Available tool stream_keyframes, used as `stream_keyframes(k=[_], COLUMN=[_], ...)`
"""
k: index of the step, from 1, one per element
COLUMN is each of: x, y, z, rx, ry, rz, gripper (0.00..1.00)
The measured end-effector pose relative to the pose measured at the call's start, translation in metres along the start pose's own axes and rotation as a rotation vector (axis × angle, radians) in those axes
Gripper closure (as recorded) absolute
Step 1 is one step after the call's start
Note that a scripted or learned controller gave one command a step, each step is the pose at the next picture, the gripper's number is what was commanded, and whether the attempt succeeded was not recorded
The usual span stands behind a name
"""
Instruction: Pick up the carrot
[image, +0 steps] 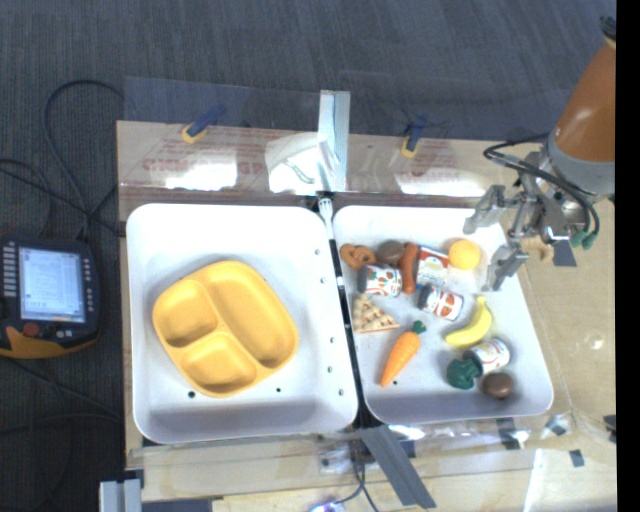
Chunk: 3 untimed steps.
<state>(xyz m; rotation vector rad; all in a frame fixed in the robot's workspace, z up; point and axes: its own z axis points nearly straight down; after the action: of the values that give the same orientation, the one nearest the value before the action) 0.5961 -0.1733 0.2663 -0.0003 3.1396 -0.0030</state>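
Carrot (401, 354) lies in the right bin (534, 395), near the middle of its floor and toward the near side, slanting with its green top up and to the right and its orange tip down and to the left, just below the waffle-patterned wedge (374, 317) and left of the banana (472, 327). Over the bin's far right corner hovers the gripper (503, 232), its fingers spread apart with nothing between them, well apart from the carrot. The step in hand looks like the approach: a good one would carry the gripper leftward and toward the near side until it stands over the thick orange middle of the carrot, then turn the wrist so the fingers close across the narrow width, not along the slanted length. The bare floor on both long sides of the carrot should give the fingers room to come down, though the wedge sits close to the leafy end, so aiming lower on the body seems safer than near the top. Several small cans (441, 300) stand in the cluster behind the carrot; they carry red and white labels, but any writing on them is too small to read. A handheld pendant (48, 296) beside the counter (135, 150) at the left has a lit screen whose text is likewise unreadable. The left bin (160, 225) holds a yellow divided plate (224, 325).
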Motion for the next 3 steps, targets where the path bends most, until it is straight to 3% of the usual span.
stream_keyframes(k=[1, 2, 3], x=[0.076, 0.079, 0.088], y=[0.059, 0.069, 0.076], z=[0.096, 0.17, 0.173], rx=[-0.004, 0.001, 0.002], ry=[0.009, -0.004, -0.022], rz=[0.169, 0.125, 0.2], gripper=[0.0, 0.0, 0.0])
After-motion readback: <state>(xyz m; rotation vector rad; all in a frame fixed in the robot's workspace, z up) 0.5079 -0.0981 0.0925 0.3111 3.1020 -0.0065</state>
